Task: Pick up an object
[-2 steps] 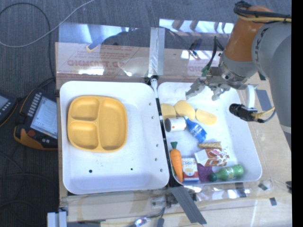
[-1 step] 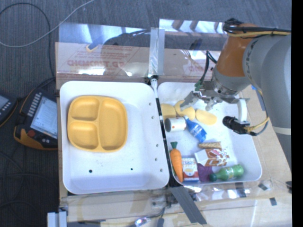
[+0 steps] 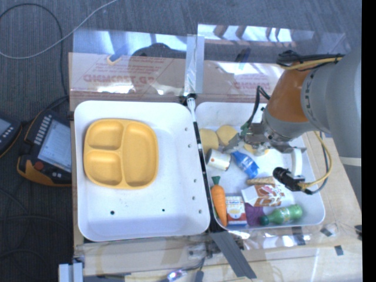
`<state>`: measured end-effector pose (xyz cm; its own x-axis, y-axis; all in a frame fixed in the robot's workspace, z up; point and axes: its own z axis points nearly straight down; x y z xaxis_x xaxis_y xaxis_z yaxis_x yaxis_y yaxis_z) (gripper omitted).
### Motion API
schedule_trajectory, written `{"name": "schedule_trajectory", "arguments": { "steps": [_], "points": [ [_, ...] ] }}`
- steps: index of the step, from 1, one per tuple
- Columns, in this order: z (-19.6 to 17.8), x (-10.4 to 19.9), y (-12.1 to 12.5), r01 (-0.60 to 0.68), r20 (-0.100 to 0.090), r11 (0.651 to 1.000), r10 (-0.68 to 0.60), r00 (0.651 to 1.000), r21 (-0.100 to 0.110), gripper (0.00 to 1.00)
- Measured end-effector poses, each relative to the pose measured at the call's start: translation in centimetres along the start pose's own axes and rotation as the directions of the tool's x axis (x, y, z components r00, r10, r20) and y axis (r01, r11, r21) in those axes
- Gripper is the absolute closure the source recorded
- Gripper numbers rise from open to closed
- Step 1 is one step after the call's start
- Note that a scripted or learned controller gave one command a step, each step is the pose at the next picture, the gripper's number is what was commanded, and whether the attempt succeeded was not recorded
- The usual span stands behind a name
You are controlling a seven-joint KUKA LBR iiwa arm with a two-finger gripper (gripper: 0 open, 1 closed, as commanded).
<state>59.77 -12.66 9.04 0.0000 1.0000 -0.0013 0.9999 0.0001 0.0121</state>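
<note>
Grey arm (image 3: 329, 98) with orange band reaches in from the right and bends down over the right-hand bin. Pincer (image 3: 254, 138) sits low at the upper middle of that bin; whether it is released or clenched, cannot tell, and nothing visibly held.

Shallow white left bin (image 3: 138, 216) lies well to the pincer's left. It holds a yellow plastic divided plate (image 3: 121, 153) with three compartments, resting flat.

Shallow white right bin (image 3: 314, 207) lies under and around the pincer and holds all the small items.

Flat red-and-white snack packet (image 3: 269, 194): below the pincer, toward the near wall.
Orange toy carrot (image 3: 218, 200): below and left of the pincer, along the bin's left wall.
Green plastic bottle (image 3: 286, 214): well below, lying on its side near the front rim.
Small red-and-white carton (image 3: 236, 210): just beside the carrot.
Blue wrapped piece (image 3: 245, 163): just below the pincer, tilted.
White cylinder cup (image 3: 218, 159): lower left, on its side.
Two pale yellow round pieces (image 3: 208, 137): just left of the pincer, side by side.
A small yellow bit (image 3: 260, 151) lies close under the pincer; contact unclear.
</note>
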Motion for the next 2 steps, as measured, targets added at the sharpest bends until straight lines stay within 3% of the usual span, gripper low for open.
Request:
{"name": "schedule_trajectory", "arguments": {
  "steps": [1,2],
  "points": [
    [-0.7,0.1,0.1,0.000,-0.004,1.000,0.000,1.000,0.000,1.00],
    [-10.3,6.7,3.6,0.019,0.000,1.000,-0.019,1.000,0.016,1.00]
  ]
}}
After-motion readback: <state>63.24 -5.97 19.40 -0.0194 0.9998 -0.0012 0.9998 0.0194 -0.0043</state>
